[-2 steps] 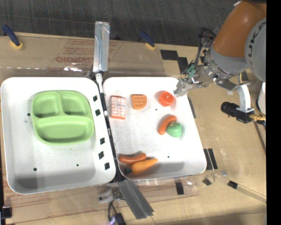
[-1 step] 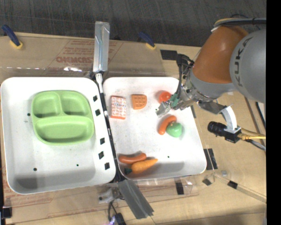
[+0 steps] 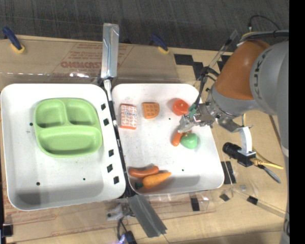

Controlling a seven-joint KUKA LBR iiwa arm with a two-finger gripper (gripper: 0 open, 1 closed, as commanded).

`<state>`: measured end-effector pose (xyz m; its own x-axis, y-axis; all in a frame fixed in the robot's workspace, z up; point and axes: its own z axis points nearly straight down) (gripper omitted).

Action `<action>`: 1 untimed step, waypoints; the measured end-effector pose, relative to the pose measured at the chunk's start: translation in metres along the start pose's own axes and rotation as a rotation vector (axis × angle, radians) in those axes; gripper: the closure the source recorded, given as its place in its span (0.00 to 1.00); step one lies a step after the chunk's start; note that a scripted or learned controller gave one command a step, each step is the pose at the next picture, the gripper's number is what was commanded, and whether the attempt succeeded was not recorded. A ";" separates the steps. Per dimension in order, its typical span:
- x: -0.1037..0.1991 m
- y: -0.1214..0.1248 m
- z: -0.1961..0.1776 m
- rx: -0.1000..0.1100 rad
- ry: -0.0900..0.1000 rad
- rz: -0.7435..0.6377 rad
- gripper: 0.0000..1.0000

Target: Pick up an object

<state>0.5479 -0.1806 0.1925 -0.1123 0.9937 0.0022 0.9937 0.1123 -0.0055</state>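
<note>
My gripper [image 3: 189,123] hangs low over the right side of the right bin [image 3: 142,151], just above a small carrot with a green leafy top [image 3: 187,140]. A red tomato [image 3: 181,106] lies just up and left of it. Further left rest a waffle piece [image 3: 151,110] and a pink-and-white snack packet [image 3: 128,116]. Near the bin's front wall lie a sausage [image 3: 142,171] and a larger orange carrot [image 3: 155,179]. Nothing is visibly held between the fingers.
The left bin [image 3: 20,177] carries a green divided plate [image 3: 68,126]. A grey divider strip [image 3: 109,50] runs up between the two bins. The arm's orange band and grey body [image 3: 249,80] overhang the right bin's right rim.
</note>
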 end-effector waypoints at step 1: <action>0.000 0.000 0.000 0.000 0.000 0.000 0.00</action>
<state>0.5479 -0.1806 0.1925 -0.1122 0.9937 0.0022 0.9937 0.1122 -0.0053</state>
